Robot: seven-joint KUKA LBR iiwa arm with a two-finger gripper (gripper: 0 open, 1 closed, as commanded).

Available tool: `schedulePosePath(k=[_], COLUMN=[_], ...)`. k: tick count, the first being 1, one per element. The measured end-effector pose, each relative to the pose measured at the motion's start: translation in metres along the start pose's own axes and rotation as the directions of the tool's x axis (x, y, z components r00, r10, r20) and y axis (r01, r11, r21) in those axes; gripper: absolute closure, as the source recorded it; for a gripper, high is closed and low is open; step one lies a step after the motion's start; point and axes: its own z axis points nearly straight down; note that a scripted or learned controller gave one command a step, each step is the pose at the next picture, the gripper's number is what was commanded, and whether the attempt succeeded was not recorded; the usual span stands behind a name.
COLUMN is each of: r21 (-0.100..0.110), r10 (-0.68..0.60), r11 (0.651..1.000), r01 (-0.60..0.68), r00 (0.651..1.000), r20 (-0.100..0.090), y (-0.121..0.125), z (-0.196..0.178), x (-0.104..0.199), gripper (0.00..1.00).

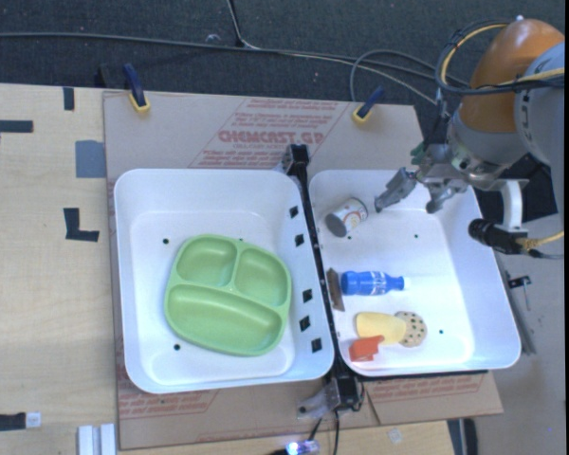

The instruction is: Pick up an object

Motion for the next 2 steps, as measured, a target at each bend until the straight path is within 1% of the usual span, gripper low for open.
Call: schedulePosePath(k=[1,2], r21=[-0.014,-0.009], r10=[-0.003,-0.004], r11=[1.000,1.000], r01=[0.003,0.004], r00=[1.000,1.000], r20=[0.002,0.002], y=[0.003,0.012], z=[-0.008,0.050], x=[0.000,0.002], gripper=[0.00,0.00])
